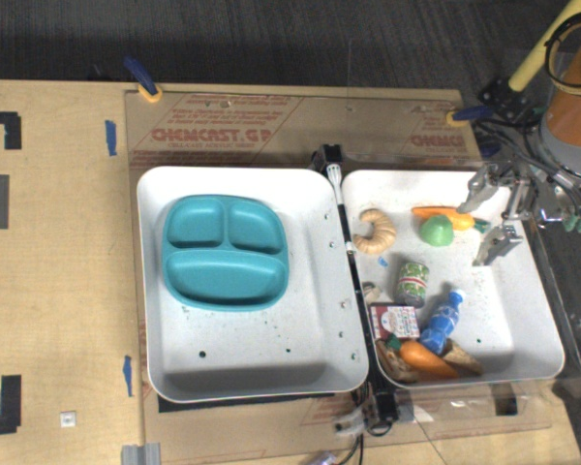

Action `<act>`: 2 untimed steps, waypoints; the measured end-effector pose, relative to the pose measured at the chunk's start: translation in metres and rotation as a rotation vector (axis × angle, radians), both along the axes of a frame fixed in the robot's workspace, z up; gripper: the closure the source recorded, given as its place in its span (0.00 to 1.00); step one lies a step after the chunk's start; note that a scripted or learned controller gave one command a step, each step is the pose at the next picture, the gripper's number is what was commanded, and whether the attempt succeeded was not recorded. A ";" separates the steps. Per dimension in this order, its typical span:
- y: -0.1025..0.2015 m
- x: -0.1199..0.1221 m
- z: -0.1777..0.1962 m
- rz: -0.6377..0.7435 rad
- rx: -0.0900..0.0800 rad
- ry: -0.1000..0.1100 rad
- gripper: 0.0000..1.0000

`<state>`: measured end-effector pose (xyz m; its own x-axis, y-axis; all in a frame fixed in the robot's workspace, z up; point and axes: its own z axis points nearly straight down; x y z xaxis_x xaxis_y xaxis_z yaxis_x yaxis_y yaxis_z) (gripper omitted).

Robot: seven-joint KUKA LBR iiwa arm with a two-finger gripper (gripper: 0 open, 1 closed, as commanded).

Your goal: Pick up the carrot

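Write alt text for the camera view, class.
The gripper, open, hovers over the right bin beside a carrot and a green ball. The left bin holds a teal tray.

A robotics lab, set up for testing: the surface point(58, 260) is a plywood sheet marked with black squares and strips of blue tape point(110, 137), two white bins point(242, 376) sit clamped side by side on cardboard, and cables trail off the grey arm point(566, 114) above dark carpet
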<state>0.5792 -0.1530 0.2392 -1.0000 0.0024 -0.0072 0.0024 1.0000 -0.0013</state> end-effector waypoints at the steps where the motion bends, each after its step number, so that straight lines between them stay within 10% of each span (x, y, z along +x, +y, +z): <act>1: -0.001 0.072 -0.031 0.008 0.001 0.001 0.00; 2: 0.005 0.086 -0.136 -0.040 0.004 0.012 0.00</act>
<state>0.6654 -0.1481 0.1030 -0.9991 0.0419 0.0048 0.0419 0.9991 0.0027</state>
